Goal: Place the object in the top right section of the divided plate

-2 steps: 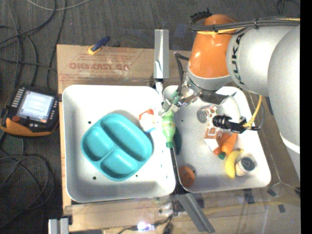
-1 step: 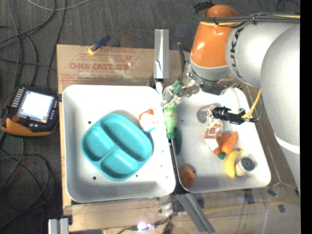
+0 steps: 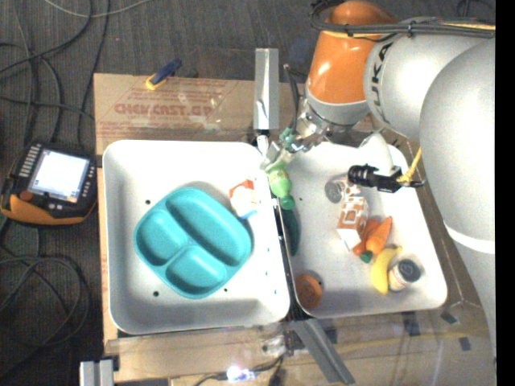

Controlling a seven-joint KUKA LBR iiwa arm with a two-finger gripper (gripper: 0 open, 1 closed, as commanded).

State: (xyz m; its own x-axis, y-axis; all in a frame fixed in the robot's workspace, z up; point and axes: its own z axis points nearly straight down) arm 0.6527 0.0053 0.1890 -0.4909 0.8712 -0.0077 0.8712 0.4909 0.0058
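Overhead, the camera view shows the grey arm (image 3: 418, 63) reaching in from the right, its tool (image 3: 276, 161) hanging above the wall where the two bins meet. Whether the tool is apart or together cannot be told. A small green lump (image 3: 280, 186) sits just under its tip, right on that dividing wall; I cannot tell if it is clamped or simply lying there.

The left bin (image 3: 129, 296) carries a teal divided plate (image 3: 165, 252), its three sections bare. A red and white piece (image 3: 244, 198) lies just beside the plate's top right rim.

The right bin (image 3: 342, 296) holds a dark green thing (image 3: 290, 230) against its left wall, a brown ball (image 3: 309, 289) in the near corner, a grey disc (image 3: 334, 190), a small carton (image 3: 352, 213), a carrot (image 3: 376, 234), a banana (image 3: 383, 270) and a round tin (image 3: 406, 272) touching the banana.
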